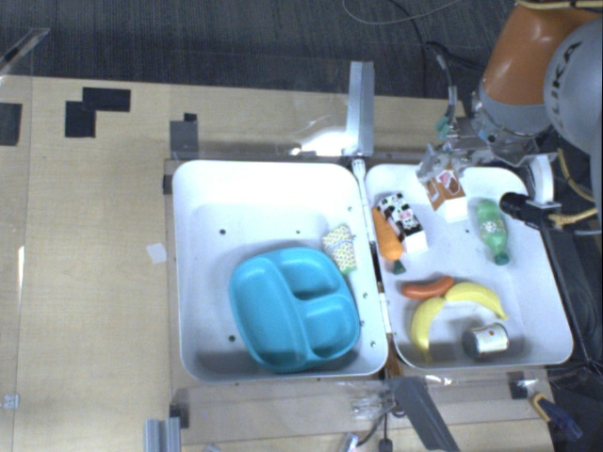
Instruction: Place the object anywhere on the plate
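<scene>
Gripper (445, 166) hangs over the right bin's (556, 318) far edge, a brown packet (445, 188) below; I cannot tell its state. Arm (542, 55) is cut off at right, plate (297, 307) in left bin (203, 252)

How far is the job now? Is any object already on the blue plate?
Nothing looks done yet: the blue plate in the left bin carries no object; a patterned item lies beside it. In hand: the gripper is over the right bin's far edge, near a brown packet. Left: grasping one object, such as the banana, and placing it on the plate.
</scene>
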You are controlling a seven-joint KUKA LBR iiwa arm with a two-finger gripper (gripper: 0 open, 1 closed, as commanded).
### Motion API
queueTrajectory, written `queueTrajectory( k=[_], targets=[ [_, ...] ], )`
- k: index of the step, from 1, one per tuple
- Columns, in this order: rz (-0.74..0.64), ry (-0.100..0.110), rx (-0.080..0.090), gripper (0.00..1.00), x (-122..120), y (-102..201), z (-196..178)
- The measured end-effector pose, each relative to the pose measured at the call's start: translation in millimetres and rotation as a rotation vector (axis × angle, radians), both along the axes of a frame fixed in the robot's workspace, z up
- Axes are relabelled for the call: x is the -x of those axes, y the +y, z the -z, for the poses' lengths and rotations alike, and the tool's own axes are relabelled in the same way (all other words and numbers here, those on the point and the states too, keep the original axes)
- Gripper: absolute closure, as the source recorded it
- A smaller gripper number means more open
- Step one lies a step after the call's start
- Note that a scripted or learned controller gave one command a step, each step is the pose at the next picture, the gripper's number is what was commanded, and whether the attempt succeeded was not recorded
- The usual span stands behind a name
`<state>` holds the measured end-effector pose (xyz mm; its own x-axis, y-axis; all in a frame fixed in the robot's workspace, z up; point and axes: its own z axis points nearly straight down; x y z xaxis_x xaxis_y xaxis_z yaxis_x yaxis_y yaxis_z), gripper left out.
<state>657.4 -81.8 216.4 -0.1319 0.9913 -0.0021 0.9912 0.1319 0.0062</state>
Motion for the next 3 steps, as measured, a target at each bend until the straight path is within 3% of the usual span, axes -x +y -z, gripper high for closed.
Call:
queueTrajectory(
  k=[1, 2, 3],
  targets=[
    [-0.024, 0.004, -0.002, 1.00, 68.8, 72.2, 31.7],
    [-0.168, 0.003, -0.002, 1.00, 127.9, 160.0, 10.9],
    [-0.168, 0.003, -0.002, 0.00, 127.8, 159.7, 10.8]
  ],
)
